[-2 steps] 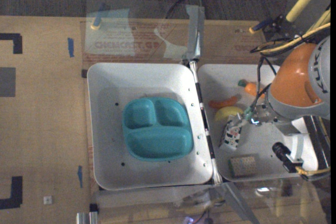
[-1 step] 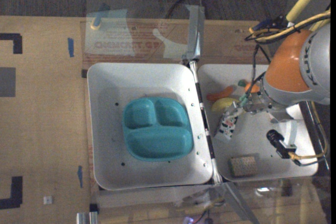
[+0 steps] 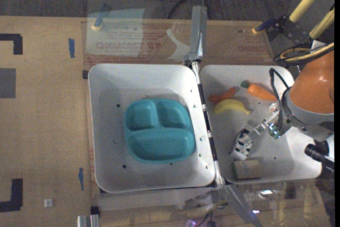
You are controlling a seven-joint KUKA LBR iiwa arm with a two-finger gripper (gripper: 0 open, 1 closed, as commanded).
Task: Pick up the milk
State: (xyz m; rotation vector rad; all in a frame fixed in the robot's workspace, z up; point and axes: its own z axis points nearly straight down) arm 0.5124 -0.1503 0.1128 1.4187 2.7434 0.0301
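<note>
The milk (image 3: 242,144) is a small white carton with dark print, lying tilted on the floor of the right bin (image 3: 297,162), near its lower left. My gripper (image 3: 259,129) reaches in from the right, low over the bin, its tip just up and right of the carton and very close to or touching its upper end. The carton rests on the bin floor.
In the right bin a yellow banana (image 3: 231,107), an orange carrot (image 3: 260,91) and a second orange piece (image 3: 223,95) lie above the milk; a tan speckled block (image 3: 247,169) sits just below it. The left bin (image 3: 106,87) holds a teal divided tray (image 3: 159,131).
</note>
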